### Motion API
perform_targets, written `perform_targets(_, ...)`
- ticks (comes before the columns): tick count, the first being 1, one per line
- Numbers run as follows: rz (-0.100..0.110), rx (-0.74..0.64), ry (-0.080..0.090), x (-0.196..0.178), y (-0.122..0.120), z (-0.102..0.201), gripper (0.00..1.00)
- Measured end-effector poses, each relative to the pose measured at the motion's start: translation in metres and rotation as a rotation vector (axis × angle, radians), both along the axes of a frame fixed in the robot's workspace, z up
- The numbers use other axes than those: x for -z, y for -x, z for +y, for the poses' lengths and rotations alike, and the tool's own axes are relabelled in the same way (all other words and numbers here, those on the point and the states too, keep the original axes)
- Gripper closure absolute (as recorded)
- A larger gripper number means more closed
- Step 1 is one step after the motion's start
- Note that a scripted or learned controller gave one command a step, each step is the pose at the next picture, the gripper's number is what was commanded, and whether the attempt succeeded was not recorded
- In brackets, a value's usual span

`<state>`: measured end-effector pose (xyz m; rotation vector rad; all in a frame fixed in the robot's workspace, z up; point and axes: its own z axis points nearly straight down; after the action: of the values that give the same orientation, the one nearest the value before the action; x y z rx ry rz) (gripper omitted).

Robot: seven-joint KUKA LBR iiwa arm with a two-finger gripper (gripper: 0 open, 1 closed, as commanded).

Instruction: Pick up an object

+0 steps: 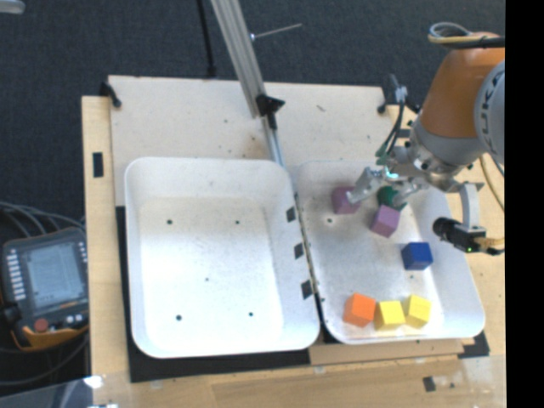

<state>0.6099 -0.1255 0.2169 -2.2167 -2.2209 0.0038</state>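
Purple cube (385, 220) lies just below end effector (384, 185), whose grip I cannot tell.

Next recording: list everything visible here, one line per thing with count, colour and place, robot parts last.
bins: 2, white, side by side on the bench.
purple blocks: 2, upper part of the right bin, one left of the gripper, one just below it.
green object: 1, right bin, under the gripper, partly hidden; shape unclear.
blue block: 1, right bin, towards its right wall.
orange block: 1, front of the right bin.
yellow blocks: 2, in a row right of the orange one.
metal post: 1, silver, slanting up from behind the bins.
handheld control panel: 1, grey, left of the bench.
arm: 1, grey and orange, from the right.
gripper: 1, over the right bin's upper part.
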Motion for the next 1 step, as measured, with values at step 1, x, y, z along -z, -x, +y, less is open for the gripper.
perform_targets(1,-0.005,0.000,0.000,-0.0027,-0.0010,0.0000,0.00)
